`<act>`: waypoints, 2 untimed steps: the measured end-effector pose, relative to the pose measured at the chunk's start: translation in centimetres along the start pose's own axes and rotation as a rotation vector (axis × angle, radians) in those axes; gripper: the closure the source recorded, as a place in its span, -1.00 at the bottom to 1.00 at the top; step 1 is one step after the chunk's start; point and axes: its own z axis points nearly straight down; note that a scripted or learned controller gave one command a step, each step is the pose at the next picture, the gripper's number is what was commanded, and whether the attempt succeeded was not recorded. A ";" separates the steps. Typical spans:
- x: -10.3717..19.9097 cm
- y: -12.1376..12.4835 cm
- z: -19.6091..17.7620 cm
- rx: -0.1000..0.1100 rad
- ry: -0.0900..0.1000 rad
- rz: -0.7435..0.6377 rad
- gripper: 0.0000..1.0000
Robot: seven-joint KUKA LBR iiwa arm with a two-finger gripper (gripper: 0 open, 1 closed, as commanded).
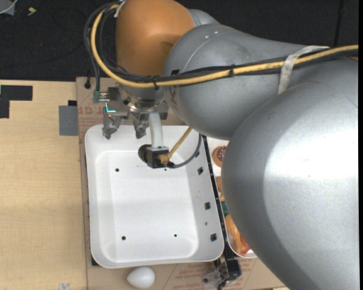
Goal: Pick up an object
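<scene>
In the camera view, the claw (126, 127) hung over the far edge of the left bin (103, 222), fingers spread wide and holding nothing. No pick looked done. A white egg-shaped object (140, 277) lay on the tabletop (33, 192) just outside the bin's near rim.

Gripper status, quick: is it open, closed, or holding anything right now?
Gripper: cannot be told from this view; it hangs over the far edge of the left shallow white bin, with nothing seen between its fingers.
</scene>
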 end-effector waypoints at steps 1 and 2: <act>-0.2 -1.3 13.4 -0.001 0.004 0.027 -1.00; -0.2 -1.0 11.6 -0.008 0.007 0.027 1.00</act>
